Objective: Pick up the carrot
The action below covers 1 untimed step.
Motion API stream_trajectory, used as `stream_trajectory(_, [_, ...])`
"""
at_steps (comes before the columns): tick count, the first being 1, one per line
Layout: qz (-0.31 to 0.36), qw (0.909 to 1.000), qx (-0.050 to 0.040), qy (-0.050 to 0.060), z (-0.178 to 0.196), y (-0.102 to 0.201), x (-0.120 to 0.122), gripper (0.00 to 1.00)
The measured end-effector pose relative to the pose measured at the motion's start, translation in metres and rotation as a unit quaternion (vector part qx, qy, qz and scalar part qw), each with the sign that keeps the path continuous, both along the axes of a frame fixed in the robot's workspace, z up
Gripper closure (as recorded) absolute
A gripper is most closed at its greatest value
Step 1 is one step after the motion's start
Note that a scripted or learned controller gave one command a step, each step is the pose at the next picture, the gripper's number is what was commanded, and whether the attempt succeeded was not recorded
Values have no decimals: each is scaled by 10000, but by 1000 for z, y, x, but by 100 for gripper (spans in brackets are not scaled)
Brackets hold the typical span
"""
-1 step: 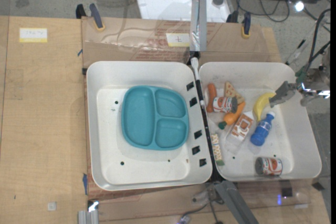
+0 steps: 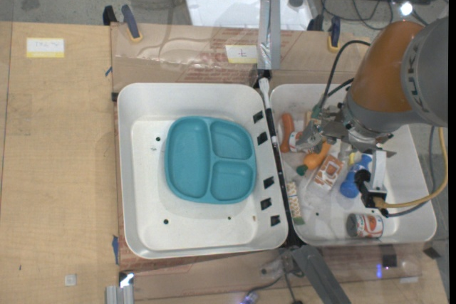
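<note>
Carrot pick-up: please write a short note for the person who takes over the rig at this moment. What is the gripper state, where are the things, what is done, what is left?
Gripper: low in the right white bin, among the clutter; open or shut cannot be judged.
Small orange carrot: lies in the right bin, just below the gripper, beside a small printed packet. It does not look lifted.
Other things: a teal divided plate sits in the left white bin; a small can lies near the right bin's front.
Done: arm is down at the carrot.
Left: grasp it and lift.
</note>
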State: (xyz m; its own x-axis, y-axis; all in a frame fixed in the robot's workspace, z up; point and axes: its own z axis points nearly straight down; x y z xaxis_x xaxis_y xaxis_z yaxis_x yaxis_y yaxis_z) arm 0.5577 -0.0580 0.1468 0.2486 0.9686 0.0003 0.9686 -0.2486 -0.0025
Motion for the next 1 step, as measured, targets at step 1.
stream_trajectory(1, [545, 9984, -27, -159, -37, -14, 9, 0])
